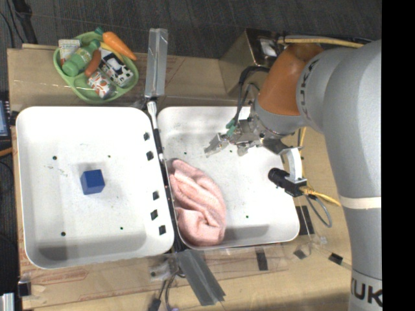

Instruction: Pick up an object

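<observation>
A pink folded cloth (196, 202) lies in the right bin (259, 229) against its left wall, toward the front. A small blue cube (93, 181) rests on the floor of the left bin (39, 148). My gripper (220, 144) hangs over the back half of the right bin, pointing left, above and to the right of the cloth and apart from it. Nothing shows between its fingers (211, 149), and I cannot make out how wide they stand.
A green bowl (71, 83) of toy food, with a carrot and bottles, sits behind the left bin. A metal divider bar (155, 63) runs between the bins. The grey arm (343, 109) covers the bench's right side.
</observation>
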You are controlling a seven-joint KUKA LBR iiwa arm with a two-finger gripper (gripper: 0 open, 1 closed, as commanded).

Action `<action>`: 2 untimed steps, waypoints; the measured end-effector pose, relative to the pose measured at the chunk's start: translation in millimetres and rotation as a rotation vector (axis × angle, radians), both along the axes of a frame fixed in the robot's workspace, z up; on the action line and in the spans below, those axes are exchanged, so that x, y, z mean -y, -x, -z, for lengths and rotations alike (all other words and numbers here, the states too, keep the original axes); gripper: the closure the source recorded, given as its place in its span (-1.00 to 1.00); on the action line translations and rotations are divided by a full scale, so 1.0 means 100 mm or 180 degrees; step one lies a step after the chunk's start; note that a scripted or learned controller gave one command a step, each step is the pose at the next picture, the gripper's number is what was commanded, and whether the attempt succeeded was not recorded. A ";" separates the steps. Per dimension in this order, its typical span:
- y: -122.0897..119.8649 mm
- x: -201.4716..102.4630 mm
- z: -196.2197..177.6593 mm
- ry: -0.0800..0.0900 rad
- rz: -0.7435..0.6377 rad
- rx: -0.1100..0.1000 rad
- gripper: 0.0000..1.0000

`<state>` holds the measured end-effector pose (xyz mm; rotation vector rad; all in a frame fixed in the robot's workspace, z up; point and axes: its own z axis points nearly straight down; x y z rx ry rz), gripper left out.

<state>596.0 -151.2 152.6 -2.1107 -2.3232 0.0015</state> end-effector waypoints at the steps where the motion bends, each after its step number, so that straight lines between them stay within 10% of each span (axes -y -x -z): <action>1: 0.34 -0.10 0.35 0.0001 -0.0150 -0.0005 -1.00; 2: 0.25 -0.51 0.62 -0.0002 0.0067 -0.0012 -1.00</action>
